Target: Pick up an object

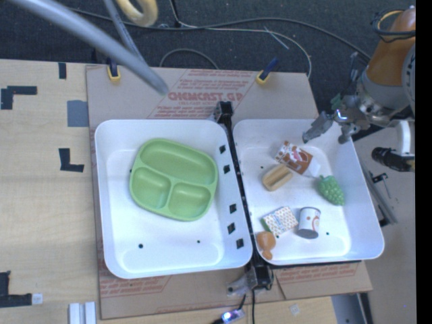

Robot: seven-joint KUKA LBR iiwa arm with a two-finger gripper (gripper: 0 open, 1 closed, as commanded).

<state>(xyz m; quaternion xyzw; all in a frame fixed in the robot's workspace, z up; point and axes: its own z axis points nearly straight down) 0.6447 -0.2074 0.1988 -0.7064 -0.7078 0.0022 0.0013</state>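
The right bin [354, 201] holds several small objects: a red-and-white packet [295, 158], a tan bread roll [277, 177], a green bumpy fruit [331, 190], a small can [308, 222], a patterned white block [279, 219] and an orange piece [266, 243]. My gripper [329, 129] hangs over the bin's far right corner, above and to the right of the packet. Its two fingers are spread apart with nothing between them.
The left bin [115, 201] carries a green divided plate [174, 179]. A black divider [231, 181] with clips runs between the bins. Cables lie beyond the bench at the top, and a grey pole [81, 25] crosses the upper left.
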